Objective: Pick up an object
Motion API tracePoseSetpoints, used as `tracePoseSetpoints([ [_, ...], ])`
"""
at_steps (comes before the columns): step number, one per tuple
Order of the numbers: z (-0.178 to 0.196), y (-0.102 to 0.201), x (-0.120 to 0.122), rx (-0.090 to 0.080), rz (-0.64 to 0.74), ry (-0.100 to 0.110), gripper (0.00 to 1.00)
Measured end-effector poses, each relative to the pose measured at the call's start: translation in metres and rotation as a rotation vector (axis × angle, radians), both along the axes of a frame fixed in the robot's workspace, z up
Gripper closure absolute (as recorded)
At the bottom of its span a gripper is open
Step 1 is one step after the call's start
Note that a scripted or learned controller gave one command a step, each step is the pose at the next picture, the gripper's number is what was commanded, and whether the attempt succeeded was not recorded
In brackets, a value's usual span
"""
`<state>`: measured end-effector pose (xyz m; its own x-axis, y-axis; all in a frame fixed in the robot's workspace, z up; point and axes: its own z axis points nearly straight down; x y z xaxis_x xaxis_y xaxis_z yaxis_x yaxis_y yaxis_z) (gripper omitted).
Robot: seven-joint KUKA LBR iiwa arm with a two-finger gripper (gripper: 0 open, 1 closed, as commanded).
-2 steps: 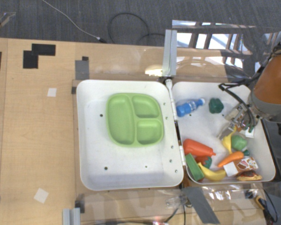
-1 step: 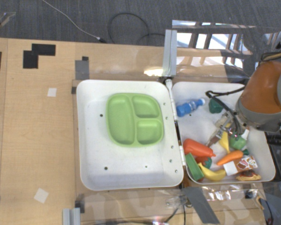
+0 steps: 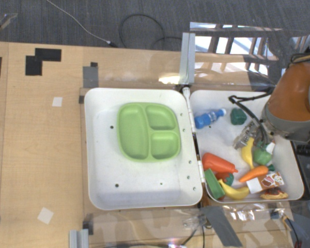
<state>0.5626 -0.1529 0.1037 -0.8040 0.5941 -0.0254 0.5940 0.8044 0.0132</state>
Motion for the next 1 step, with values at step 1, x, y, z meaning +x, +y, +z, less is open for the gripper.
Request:
tracePoseSetpoints([
  [1,0.1391,0.0422,0.0249,0.004,-0.035,0.006,1.00],
])
